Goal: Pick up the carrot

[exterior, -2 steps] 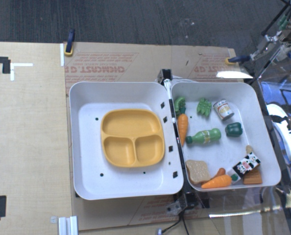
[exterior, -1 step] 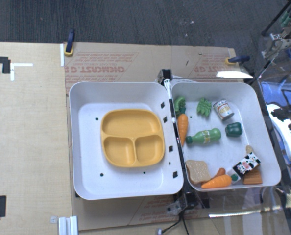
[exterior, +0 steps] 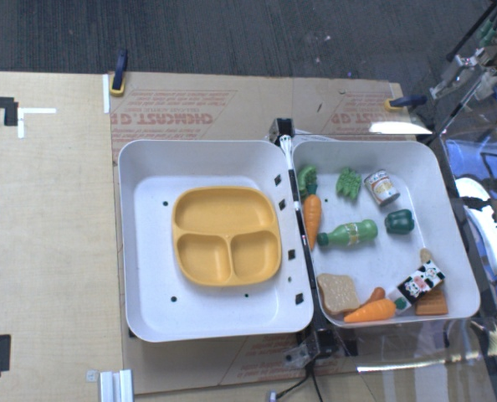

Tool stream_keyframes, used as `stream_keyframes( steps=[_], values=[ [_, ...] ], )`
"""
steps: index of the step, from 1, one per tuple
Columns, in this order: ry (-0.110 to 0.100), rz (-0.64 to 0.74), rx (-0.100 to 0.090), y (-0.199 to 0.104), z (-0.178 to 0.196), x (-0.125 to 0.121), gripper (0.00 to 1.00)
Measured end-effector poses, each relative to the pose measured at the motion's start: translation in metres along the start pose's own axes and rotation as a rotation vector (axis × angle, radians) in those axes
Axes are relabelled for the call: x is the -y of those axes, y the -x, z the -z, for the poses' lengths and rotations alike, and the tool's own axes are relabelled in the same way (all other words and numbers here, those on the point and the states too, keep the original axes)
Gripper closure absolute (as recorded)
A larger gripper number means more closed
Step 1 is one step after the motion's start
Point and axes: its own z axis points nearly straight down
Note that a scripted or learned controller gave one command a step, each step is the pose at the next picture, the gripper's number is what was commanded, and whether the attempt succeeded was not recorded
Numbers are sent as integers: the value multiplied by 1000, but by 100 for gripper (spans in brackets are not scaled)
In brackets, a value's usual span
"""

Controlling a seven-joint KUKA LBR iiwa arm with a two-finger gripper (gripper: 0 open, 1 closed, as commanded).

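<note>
Camera view: two carrots (exterior: 312, 214) (exterior: 371, 311), one bottle (exterior: 349, 234), one can (exterior: 382, 187).

The table (exterior: 48, 249) is pale wood, partly covered by a sheet of brown cardboard (exterior: 198, 107) with reversed red print. Two shallow white bins sit side by side on the cardboard, touching along their inner walls: the left bin (exterior: 140, 308) and the right bin (exterior: 449, 208). A blue and yellow clamp (exterior: 118, 72) grips the cardboard's far left corner, and another clamp (exterior: 403, 102) sits at its far right.
</note>
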Motion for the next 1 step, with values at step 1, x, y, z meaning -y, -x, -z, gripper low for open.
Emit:
stream_keyframes(
  steps=[1],
  values=[
    [3,4,6,0,10,-2,100]
  ],
)
